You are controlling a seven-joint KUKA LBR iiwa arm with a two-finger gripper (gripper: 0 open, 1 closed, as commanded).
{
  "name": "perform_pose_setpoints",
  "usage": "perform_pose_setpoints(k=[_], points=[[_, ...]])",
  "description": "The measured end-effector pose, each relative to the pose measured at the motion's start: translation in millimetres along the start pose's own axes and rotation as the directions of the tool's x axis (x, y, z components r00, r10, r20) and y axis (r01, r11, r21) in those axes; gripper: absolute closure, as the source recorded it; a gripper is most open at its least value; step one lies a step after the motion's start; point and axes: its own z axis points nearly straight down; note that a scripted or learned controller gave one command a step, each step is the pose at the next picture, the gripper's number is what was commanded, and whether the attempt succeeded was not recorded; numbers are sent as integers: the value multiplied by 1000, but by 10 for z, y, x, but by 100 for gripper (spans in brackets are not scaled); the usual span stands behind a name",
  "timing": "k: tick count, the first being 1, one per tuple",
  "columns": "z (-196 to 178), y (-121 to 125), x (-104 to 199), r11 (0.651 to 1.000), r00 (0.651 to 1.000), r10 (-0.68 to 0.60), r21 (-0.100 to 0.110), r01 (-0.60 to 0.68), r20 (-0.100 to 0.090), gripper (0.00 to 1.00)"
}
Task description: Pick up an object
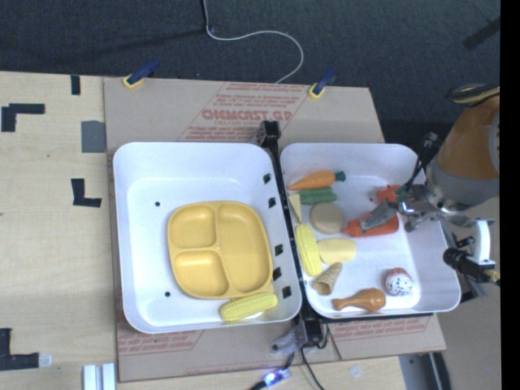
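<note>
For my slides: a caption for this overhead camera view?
Gripper reaches into the right bin of toy food; yellow plate sits in the left bin.

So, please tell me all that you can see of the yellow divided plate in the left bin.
The yellow divided plate looks like matte plastic, roughly square with rounded corners, and raised ridges split it into three compartments: two on the left and a longer one on the right. It lies flat on the floor of the left bin, turned a little, and nothing lies in it. A yellow corn cob lies at its near edge, seemingly touching it.
</note>
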Motion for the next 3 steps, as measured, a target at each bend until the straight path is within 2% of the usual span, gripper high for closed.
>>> perform_pose_setpoints(k=[1,2,3], points=[[537,-6,13,1000,1000,0,0,0,0,0],[412,0,17,1000,1000,-1,-3,1,0,100],[-207,49,62,1000,1000,-1,-10,1,2,100]])
